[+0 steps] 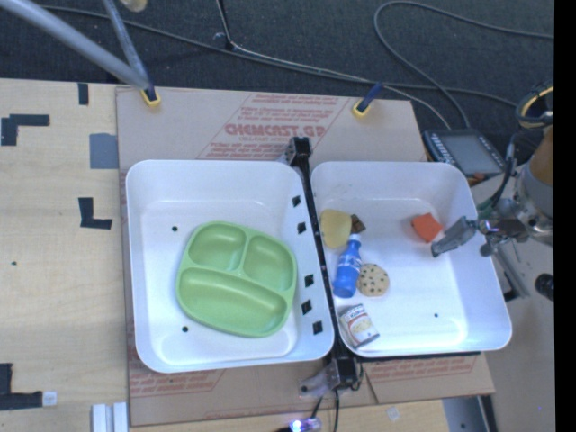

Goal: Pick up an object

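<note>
Lowest in the frame, a small can (pixel 359 324) lies at the right bin's (pixel 468 331) lower left, with a cookie (pixel 373 281) and blue bottle (pixel 347 268) above it. The end effector (pixel 450 238) is seen at right of centre, its state not discernible. An orange block (pixel 426 227) sits just to its upper left, nearly touching, the likeliest target.

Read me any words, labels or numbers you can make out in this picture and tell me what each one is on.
"CHEMCAST GP": red print on the cardboard sheet under the bins, seen upside down; the smaller red lines around it are too blurred to read.
Label on the blue bottle: too small to read.
Label on the small can: too blurred to read.
No print shows on the green plate.
</note>
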`<state>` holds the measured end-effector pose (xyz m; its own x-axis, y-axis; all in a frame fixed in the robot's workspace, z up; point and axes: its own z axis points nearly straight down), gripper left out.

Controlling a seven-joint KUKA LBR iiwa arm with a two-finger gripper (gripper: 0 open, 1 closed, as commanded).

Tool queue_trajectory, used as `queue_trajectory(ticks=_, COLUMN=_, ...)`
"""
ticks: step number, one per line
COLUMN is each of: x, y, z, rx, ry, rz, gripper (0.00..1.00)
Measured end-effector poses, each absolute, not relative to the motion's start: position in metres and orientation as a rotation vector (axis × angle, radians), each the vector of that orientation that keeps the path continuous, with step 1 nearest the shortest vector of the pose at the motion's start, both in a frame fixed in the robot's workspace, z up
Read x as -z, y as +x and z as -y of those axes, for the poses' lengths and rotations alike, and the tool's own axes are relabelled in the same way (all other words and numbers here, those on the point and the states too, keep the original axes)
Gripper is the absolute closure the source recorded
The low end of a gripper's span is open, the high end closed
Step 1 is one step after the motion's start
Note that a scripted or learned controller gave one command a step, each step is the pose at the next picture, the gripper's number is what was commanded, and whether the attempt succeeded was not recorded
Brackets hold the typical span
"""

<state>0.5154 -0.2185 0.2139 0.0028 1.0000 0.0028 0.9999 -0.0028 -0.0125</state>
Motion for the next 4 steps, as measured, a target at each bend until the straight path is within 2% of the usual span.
queue_trajectory(ticks=1, x=-0.220, y=0.518, z=0.218, rx=-0.002, ry=-2.220, rz=2.222, gripper=0.00)
queue_trajectory(ticks=4, x=-0.083, y=0.524, z=0.207, rx=-0.003, ry=-2.221, rz=2.225, gripper=0.00)
